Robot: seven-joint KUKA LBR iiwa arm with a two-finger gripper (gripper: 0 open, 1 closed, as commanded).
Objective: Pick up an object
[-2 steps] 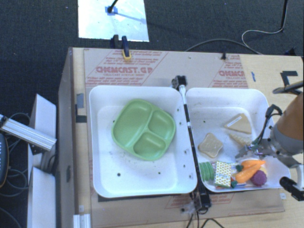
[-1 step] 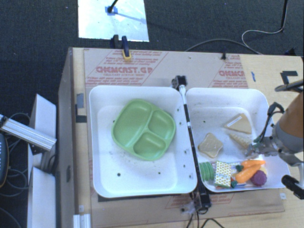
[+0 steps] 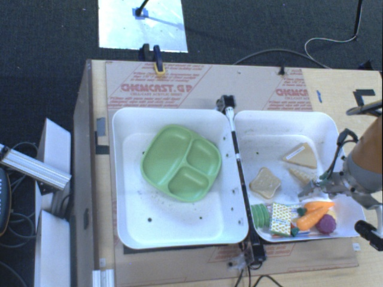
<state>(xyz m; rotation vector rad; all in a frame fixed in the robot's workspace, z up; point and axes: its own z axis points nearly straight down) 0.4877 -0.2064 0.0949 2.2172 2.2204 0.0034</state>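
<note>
My gripper hangs low by the right bin's right edge, its state something I cannot tell; the toy carrot lies just beneath, near the front right corner, probably my target

From my remote seat I see little of the arm: a grey rounded housing with a patch of orange above it at the frame's right edge. A thin dark cable loops off its left side. Below it the gripper shows as pale grey metal parts, with another dark piece lower down.
</note>
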